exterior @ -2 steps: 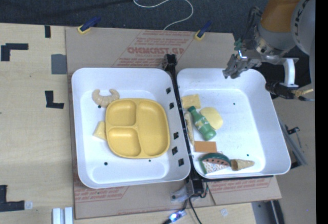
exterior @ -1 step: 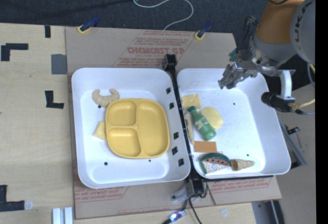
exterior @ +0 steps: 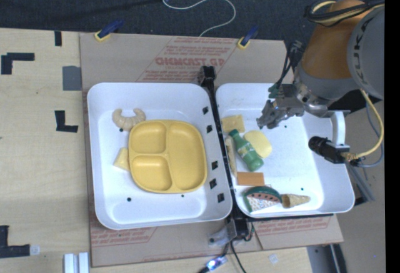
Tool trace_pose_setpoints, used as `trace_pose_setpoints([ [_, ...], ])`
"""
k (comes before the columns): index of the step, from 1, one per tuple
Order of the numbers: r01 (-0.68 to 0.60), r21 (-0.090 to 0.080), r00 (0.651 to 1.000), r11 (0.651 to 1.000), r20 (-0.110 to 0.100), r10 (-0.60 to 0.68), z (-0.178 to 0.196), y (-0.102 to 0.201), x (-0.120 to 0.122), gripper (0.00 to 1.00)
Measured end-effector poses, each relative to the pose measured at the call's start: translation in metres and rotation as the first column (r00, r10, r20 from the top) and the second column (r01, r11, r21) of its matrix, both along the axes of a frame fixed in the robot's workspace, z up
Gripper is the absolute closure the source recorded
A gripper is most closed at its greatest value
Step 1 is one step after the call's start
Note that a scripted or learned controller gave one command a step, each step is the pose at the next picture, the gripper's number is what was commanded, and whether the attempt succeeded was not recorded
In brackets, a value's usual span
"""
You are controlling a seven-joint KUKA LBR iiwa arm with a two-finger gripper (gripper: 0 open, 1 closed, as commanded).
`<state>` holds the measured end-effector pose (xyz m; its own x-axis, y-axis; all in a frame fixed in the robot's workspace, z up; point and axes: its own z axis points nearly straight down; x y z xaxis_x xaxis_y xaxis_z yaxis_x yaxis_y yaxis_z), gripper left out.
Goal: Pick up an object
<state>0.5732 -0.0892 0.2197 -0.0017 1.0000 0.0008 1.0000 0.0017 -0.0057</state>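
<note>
Red printed lettering runs across the brown cardboard sheet (exterior: 187, 56) lying under the two bins, on its far side; the characters appear upside down and too blurred to make out as words. More faint red print sits on the same sheet's near edge, also unreadable. On the arm (exterior: 365, 47) at the right, part of a dark letter "K" shows.

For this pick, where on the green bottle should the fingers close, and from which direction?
Probably across the green bottle's body, coming straight down. It lies flat, its long axis running along the bin, cap toward the far wall. A yellow piece touches its right side, so clearance looks tight.
</note>
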Motion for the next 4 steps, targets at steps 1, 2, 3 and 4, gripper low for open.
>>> trace_pose_setpoints([
  [1,-0.002,0.001,1.000,1.000,0.001,0.002,0.011,0.038,-0.044,1.00],
  [2,0.000,0.000,1.000,1.000,-0.001,0.000,-0.007,0.063,-0.078,1.00],
  [3,0.000,0.000,1.000,1.000,0.002,0.000,-0.003,0.068,-0.082,1.00],
  [4,0.000,0.000,1.000,1.000,0.002,0.000,-0.001,0.060,-0.084,1.00],
])
